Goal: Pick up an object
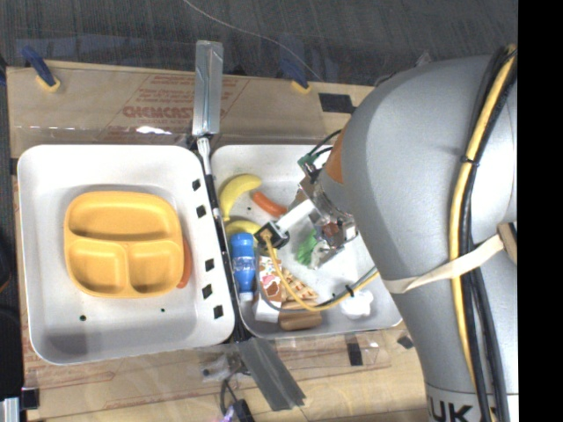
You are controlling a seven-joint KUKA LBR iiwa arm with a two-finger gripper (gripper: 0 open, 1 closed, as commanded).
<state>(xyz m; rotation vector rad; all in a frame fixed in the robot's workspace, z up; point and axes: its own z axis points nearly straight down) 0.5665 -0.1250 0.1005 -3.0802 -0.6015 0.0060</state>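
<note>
The grey arm (431, 200) reaches in from the right, bulking large across the view. Its hand (303, 236) hangs low, pointing down and leftward.

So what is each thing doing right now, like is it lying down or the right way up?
Yellow tray: right way up in the left bin, nothing in its sections.
Banana: lying in the right bin, near the divider.
Blue bottle: lying on its side, by the divider.
Waffle: lying flat.
Green thing: lying under the gripper, too hidden to name.
Gripper: lowered into the right bin, holding nothing I can see.
</note>
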